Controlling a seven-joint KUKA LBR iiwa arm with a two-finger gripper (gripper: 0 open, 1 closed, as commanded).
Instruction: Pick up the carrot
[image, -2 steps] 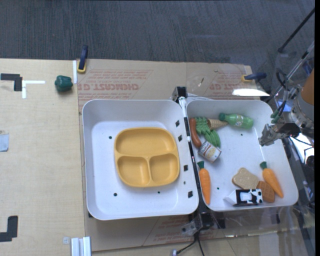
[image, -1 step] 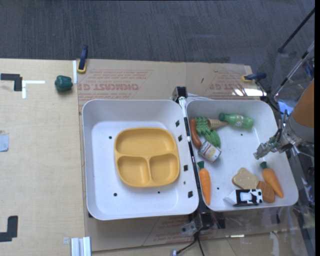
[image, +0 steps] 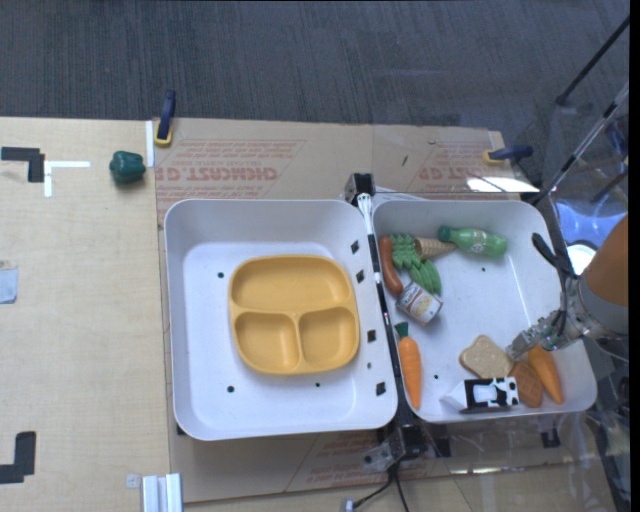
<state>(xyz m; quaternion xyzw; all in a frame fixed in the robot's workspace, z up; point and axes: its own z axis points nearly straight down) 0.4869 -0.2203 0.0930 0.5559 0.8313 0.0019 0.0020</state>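
**Inspector:** Camera view, left to right. A green object (image: 127, 167) sits on the bench at far left, apart from the bins. The left bin (image: 190, 330) holds one yellow divided plate (image: 294, 311), lying flat near its centre.

**Clerk:** And the right bin (image: 520, 215)?

**Inspector:** Against its left wall lies a carrot (image: 410, 369), green top toward the far side, tip toward the near side. Far of it are a small can (image: 420, 303) on its side, a green leafy item (image: 414, 258), and a reddish sausage-like piece (image: 386, 262) along the wall. A green bottle (image: 476, 240) lies at the far side. A bread slice (image: 485, 356) rests right of the carrot, with a black-and-white item (image: 490, 393) just near of it.

**Clerk:** The gripper (image: 541, 338)?

**Inspector:** Low at the bin's right side, beside two more orange carrot-like pieces (image: 538, 378) (near right corner). It is well apart from the carrot at the left wall. Jaw state: cannot tell; the fingertips are too blurred.
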